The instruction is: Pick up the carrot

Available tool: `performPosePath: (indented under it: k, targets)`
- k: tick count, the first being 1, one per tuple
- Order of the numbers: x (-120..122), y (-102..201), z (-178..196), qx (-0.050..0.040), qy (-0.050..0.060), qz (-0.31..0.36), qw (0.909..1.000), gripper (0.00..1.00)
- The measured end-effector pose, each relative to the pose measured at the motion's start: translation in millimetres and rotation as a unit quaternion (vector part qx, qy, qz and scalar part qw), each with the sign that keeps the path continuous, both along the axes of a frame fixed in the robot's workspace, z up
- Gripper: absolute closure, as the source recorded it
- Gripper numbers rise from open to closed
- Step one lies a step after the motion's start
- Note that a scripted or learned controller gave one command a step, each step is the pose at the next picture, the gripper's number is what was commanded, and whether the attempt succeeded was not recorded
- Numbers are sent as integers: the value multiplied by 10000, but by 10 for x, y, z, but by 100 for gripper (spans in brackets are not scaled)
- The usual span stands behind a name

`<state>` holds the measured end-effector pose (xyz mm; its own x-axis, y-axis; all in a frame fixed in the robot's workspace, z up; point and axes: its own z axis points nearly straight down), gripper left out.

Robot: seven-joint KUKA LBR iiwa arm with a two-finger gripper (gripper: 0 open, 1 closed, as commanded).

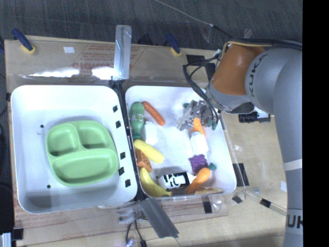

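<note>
An orange carrot [202,176] with a green top lies at the front right of the right bin [172,94], beside a purple toy [198,163]. A second slim orange piece [153,113] lies at the back left of that bin, next to a green cucumber [136,118]. My gripper [197,116] hangs low over the bin's back right part, right above the orange cap of a white bottle [199,144]. It is well behind the carrot with the green top and to the right of the slim orange piece.
The right bin also holds a corn cob [149,151], a banana [152,186], a black card [175,179] and a small white piece [150,133]. A green divided plate [80,152] sits in the left bin [25,138]. The arm [267,86] enters from the right.
</note>
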<state>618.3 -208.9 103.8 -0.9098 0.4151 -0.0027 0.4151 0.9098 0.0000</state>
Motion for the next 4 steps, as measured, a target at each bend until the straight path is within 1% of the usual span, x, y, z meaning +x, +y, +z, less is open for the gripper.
performPosePath:
  k: [1,2,3,4]
  targets:
    - [-506,724,527,16,10,-2210,9753,100]
    - [-517,712,514,11,24,-2220,9751,0]
    - [-951,174,-126,6,18,-1945,9809,0]
    - [-123,1,-108,16,19,-2226,9749,0]
